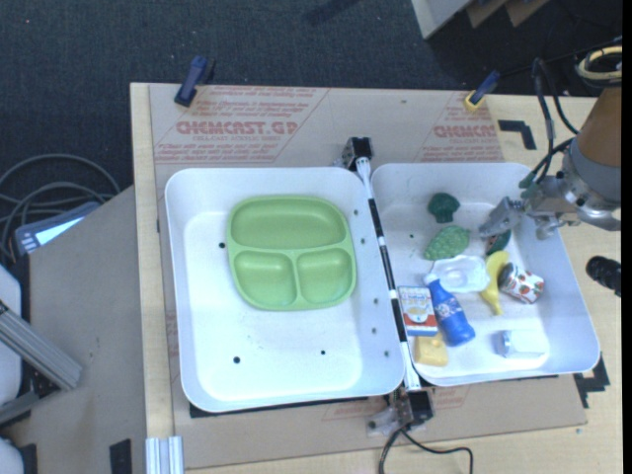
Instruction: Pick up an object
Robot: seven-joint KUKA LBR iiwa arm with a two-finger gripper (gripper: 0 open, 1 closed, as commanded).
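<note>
A grey robot arm [592, 166] with an orange band reaches in from the right over two shallow white bins set side by side on a cardboard-covered tabletop [296, 126]. Its gripper [504, 220] hangs above the upper middle of the right bin [573, 344]; whether it is spread or closed cannot be told from this angle, and nothing is visibly held.

The right bin carries a loose heap of small objects. A dark green lump [443, 205] lies near the bin's far wall, with a paler, knobbly green piece [447, 242] just below it. A clear plastic item [459, 272] sits at the heap's centre, touching a yellow banana-shaped toy [495, 276] on its right. A blue bottle [450, 316] lies tilted below, beside a small white carton with red and blue print [418, 309], and a yellow block [429, 350] rests near the bin's front corner. A small red-and-white can [521, 285] lies on its side towards the right wall, and a small grey piece [504, 343] sits apart near the front.

The left bin [197, 363] holds a light green divided plate [291, 251], with one long compartment and two smaller ones, lying flat in its upper half.

Blue clamps [192, 80] pin the cardboard at its far edge, and cables [49, 191] trail across the dark floor on the left.
</note>
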